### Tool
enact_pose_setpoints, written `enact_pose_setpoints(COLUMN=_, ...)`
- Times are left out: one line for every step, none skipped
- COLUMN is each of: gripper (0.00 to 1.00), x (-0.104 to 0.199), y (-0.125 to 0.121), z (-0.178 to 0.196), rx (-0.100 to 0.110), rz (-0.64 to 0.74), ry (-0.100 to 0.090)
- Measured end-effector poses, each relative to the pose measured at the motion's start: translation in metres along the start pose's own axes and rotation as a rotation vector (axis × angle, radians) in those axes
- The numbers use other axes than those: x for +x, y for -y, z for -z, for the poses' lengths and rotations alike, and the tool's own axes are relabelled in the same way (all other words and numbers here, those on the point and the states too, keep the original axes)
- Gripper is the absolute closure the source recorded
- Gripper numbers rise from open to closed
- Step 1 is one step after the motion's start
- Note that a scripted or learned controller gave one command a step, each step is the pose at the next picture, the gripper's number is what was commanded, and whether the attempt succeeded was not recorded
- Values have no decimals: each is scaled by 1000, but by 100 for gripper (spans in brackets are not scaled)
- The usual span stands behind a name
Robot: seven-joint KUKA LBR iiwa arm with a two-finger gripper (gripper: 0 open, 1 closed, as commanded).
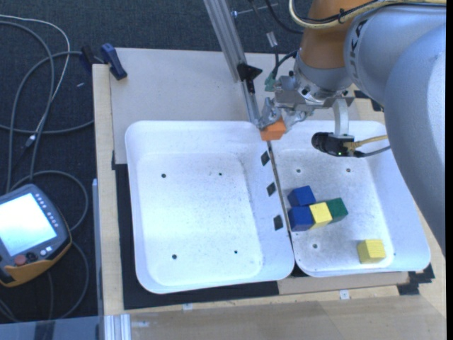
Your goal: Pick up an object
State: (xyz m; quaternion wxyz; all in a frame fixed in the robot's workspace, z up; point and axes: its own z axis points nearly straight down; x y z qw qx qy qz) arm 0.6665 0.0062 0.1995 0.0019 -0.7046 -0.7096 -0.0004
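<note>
The claw [274, 122] hung over the far end of the divider between the two white bins [198, 275], apparently closed on an orange block [274, 129] directly beneath it, so the next move was probably a straight lift.

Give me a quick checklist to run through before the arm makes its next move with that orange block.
1. Small orange cube at the gripper, raised near the bins' far edge: ok.
2. Firm hold on it: cannot tell.
3. Left white bin offers bare floor for a drop: ok.
4. Two blue cubes, one yellow cube and green cube clustered in the right white bin, away from the gripper: ok.
5. Second yellow cube apart near the front: ok.
</note>
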Motion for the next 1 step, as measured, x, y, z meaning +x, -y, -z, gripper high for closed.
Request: enact_pose_setpoints(gripper=100, x=72, y=-3, z=0, rx=-3, rz=1, ry=0)
